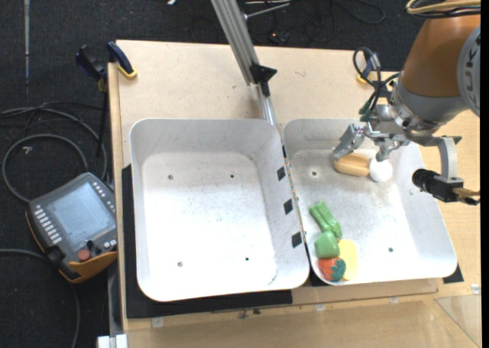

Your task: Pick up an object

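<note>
In the right bin [416, 224], near its far side, a tan bread-like piece [352, 164] lies next to a white egg-shaped object [380, 171]. My gripper [369, 144] hangs just above these two, its fingers spread to either side with nothing between them. Near the bin's front left corner lie a green piece [325, 218], a second green block [326, 245], a yellow piece [348, 250] and a red-orange piece [333, 268], bunched together.
The left bin [153, 186] sits beside the right one, sharing a raised middle rim [289, 193]. A slanted metal pole [233, 21] reaches over the bench's far edge. A teach pendant [72, 220] lies on the floor at left.
</note>
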You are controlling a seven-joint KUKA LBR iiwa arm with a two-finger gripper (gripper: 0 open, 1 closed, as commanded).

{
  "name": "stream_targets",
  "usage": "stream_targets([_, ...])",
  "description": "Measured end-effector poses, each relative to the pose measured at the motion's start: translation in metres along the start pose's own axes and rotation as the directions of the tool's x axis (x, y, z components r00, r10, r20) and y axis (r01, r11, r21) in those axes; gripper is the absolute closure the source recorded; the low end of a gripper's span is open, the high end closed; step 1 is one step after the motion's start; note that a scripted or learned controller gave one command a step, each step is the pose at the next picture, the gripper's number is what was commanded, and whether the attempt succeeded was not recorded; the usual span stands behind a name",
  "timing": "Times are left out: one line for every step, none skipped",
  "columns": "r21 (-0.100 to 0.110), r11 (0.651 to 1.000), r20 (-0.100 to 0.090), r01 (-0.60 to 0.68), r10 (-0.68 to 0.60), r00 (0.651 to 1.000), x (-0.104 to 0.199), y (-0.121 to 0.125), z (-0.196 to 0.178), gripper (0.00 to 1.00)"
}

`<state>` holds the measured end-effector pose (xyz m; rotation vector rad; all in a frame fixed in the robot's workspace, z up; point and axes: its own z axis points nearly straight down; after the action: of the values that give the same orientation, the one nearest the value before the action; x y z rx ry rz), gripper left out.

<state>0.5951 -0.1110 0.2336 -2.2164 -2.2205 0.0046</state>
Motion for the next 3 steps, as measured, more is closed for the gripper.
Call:
stream_targets([-0.003,1.0,0.001,-0.001,0.001,1.0,0.0,0.0,-0.002,0.0])
stream_targets([0.001,1.0,0.001,-0.003,0.003,1.0,-0.004,0.004,0.06,0.0])
stream_targets([0.002,1.0,0.0,-0.002,0.002,1.0,0.0,-0.002,0.123,0.0])
